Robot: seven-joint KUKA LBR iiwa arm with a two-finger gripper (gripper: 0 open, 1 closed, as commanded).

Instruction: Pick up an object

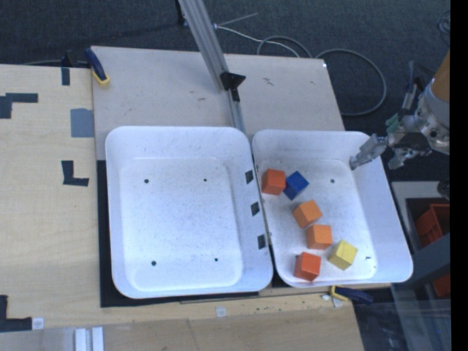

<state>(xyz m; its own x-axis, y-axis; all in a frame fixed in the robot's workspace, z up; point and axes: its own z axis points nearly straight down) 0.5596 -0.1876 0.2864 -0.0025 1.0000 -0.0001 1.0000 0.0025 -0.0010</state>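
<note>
Six small cubes lie in the right bin (380,196), none of them lifted. At the far end an orange cube (273,182) sits touching a blue cube (295,184) on its right. Nearer, toward the middle of the bin, a second orange cube (307,213) lies just beside a third orange cube (319,235), the two almost corner to corner. At the near end a red-orange cube (308,266) sits close to the bin's near rim, with a yellow cube (343,254) just to its right, tilted so that one corner points toward the near wall.

The hand (363,156) hangs over the far right corner of this bin, near its rim and well apart from all the cubes. It carries nothing; whether it is open or closed cannot be told, since it appears as one slanted grey shape. Behind it the grey wrist (428,126) reaches in from the right.

The left bin (117,196) stands beside the right one, their rims touching along the middle, with small black tabs at the join. Both bins rest on the pale desk (153,86). A metal rail (208,39) slants across the far part of the desk and ends at a black clamp (232,81) above the gap between the bins. A blue and yellow clamp (96,66) grips the desk's far left corner, and another (347,295) sits at the near edge under the right bin. White cables (351,57) loop over the dark floor beyond the desk.
</note>
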